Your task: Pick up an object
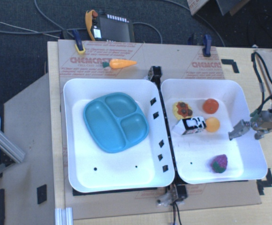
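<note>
Right now the pincer (241, 129) hangs over the right rim of the right bin (248, 170); whether it is apart or together I cannot tell, and nothing shows in it. Just to its left lie an orange ball (212, 124) and a black-and-white carton (191, 125), touching each other, with a red-orange tomato (211, 105) just above them and a small pizza slice (183, 109) farther left. Below and left of the pincer sits a purple grape bunch (220, 163). Well off to the left, a blue divided plate (116, 121) fills the left bin (112, 182); a toy carrot (119, 63) lies on the bench beyond it.
</note>
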`<control>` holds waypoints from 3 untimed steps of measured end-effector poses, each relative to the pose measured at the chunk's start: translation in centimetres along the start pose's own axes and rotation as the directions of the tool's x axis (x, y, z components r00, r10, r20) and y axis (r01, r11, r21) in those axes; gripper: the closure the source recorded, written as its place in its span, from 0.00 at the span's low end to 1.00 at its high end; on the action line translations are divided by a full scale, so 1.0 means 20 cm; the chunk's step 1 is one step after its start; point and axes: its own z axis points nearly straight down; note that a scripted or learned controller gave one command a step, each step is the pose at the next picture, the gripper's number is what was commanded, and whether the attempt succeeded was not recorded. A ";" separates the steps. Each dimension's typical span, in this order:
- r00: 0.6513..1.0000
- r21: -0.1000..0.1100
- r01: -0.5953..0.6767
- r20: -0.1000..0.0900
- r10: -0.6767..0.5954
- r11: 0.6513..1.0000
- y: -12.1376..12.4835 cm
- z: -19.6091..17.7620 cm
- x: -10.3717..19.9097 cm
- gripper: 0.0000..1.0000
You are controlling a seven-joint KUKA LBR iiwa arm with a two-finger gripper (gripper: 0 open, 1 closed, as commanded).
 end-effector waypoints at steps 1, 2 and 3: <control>1.000 -0.012 0.004 0.004 -0.004 1.000 0.02 -0.03 0.00 0.00; 1.000 -0.007 0.003 0.001 -0.003 1.000 -0.01 0.27 -0.02 0.00; 1.000 -0.008 0.004 0.001 -0.004 1.000 0.02 0.49 -0.02 0.00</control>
